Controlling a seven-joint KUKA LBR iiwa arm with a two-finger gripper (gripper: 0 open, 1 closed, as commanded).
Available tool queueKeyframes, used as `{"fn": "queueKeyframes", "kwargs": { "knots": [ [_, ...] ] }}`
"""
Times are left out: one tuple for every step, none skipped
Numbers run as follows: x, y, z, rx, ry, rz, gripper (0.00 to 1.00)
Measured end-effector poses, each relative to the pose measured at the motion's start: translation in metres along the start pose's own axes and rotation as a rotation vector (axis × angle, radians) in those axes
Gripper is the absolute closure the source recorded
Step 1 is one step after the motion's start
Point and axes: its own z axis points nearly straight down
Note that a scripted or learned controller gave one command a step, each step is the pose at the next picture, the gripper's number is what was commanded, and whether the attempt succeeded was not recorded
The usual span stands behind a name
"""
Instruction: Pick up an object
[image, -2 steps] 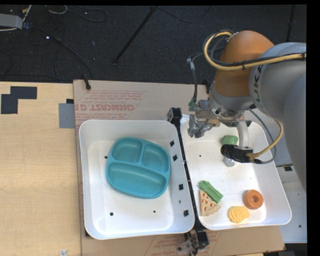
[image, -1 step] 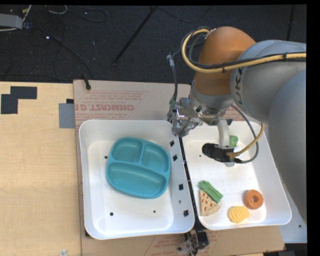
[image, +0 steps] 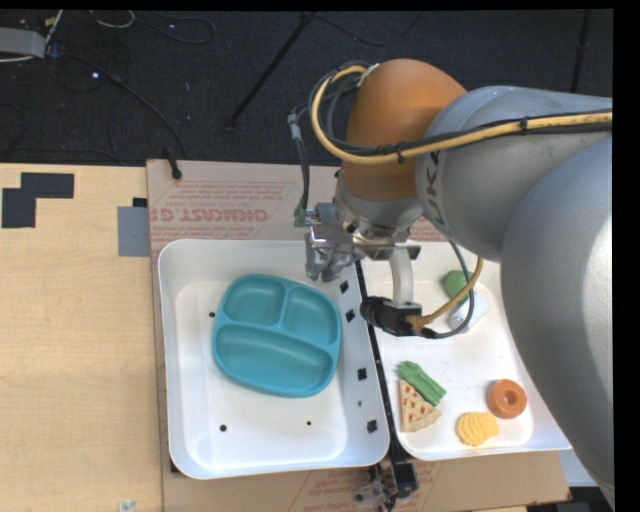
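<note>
The gripper (image: 322, 262) hovers over the left bin (image: 190, 300), at one o'clock from the teal plate (image: 277, 335); its grip, I cannot tell. Toy food waits in the right bin (image: 520, 400): donut (image: 507, 398), pizza slice (image: 416, 405).

Teal divided plate (image: 276, 336) lies flat (left bin (image: 190, 420)).

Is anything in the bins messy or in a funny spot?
Nothing is spilled or broken. The blue plate lies flat but turned at a slant in the left bin. In the right bin, the toy pizza slice, yellow toy and orange ring sit apart near the front.
</note>
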Motion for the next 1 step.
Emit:
{"fn": "queueKeyframes", "kwargs": {
  "knots": [
    [-0.0022, 0.0003, -0.0001, 0.000, -0.001, 0.003, 0.00]
  ]
}}
